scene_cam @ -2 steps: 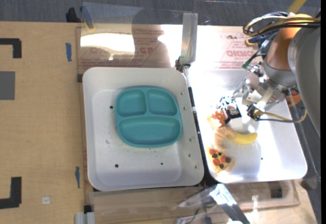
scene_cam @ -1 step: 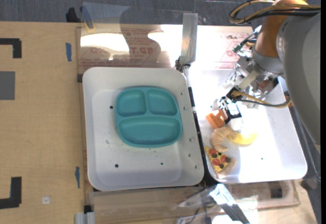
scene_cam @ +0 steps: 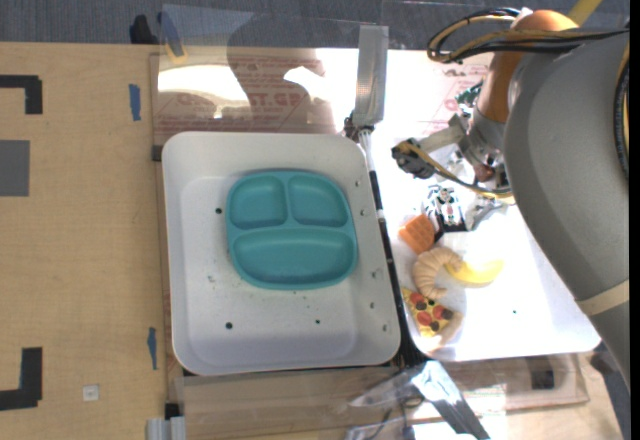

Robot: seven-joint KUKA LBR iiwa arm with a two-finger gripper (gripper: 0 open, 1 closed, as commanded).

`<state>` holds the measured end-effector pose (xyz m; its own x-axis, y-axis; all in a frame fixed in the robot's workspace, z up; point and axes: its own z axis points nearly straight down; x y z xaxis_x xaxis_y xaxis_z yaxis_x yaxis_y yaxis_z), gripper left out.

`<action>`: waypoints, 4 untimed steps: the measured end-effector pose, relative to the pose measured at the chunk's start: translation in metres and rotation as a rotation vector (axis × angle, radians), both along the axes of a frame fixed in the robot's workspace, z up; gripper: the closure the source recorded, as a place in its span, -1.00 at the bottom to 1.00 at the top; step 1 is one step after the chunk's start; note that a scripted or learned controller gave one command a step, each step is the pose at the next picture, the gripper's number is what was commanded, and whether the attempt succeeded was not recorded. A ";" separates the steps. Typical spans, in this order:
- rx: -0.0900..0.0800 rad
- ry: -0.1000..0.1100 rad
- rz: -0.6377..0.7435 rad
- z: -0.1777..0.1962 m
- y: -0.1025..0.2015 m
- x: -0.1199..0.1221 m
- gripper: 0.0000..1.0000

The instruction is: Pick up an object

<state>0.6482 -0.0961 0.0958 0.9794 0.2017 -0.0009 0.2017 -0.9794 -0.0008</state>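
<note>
Several toy foods lie in the right bin (scene_cam: 530, 323): an orange piece (scene_cam: 418, 231), a tan croissant (scene_cam: 432, 269), a yellow banana (scene_cam: 477, 274) and a pizza slice (scene_cam: 433, 315). My gripper (scene_cam: 444, 207) is low in the right bin near its left wall, its black and white tip just above and right of the orange piece. The croissant lies a little below it. The grey arm (scene_cam: 570, 158) comes in from the right and hides the right part of that bin.
The left bin (scene_cam: 185, 258) holds a teal divided plate (scene_cam: 292, 228). A raised divider (scene_cam: 378, 218) separates the two bins. Clear plastic sheeting (scene_cam: 260, 58) stands at the back. The toy foods cluster along the right bin's left side.
</note>
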 end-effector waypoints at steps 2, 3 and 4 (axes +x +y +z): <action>0.001 -0.016 -0.001 0.005 -0.005 -0.071 1.00; 0.004 -0.010 0.007 0.093 0.090 -0.009 1.00; 0.005 -0.002 0.065 0.123 0.174 -0.050 1.00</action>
<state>0.5978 0.0776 0.2186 0.9642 0.2653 0.0027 0.2653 -0.9642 -0.0052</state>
